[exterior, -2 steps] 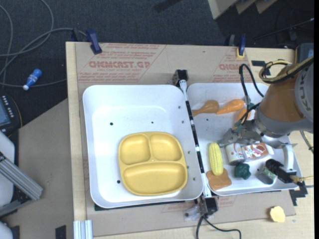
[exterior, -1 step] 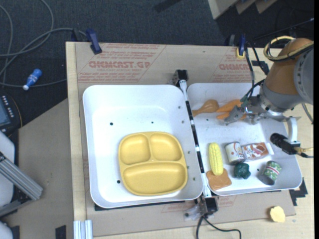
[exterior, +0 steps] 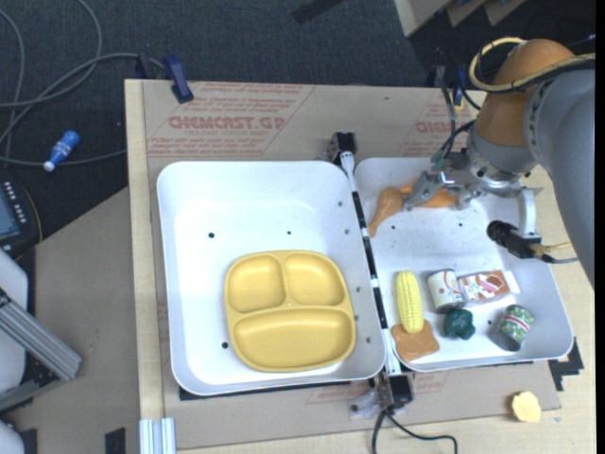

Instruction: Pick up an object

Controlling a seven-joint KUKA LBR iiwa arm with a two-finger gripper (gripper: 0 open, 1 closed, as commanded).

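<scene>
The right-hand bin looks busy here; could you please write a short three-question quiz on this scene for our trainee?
1. True or false: the yellow divided tray lies in the left bin.
2. What lies directly right of the corn cob? A) small can B) blue clamp
3. The gripper sits over the right bin's ____ end: near or far?

Key: 1 true; 2 A; 3 far.

Red "CHEMCAST GP" print, repeated, on the brown board (exterior: 248, 121) under the bins.
</scene>
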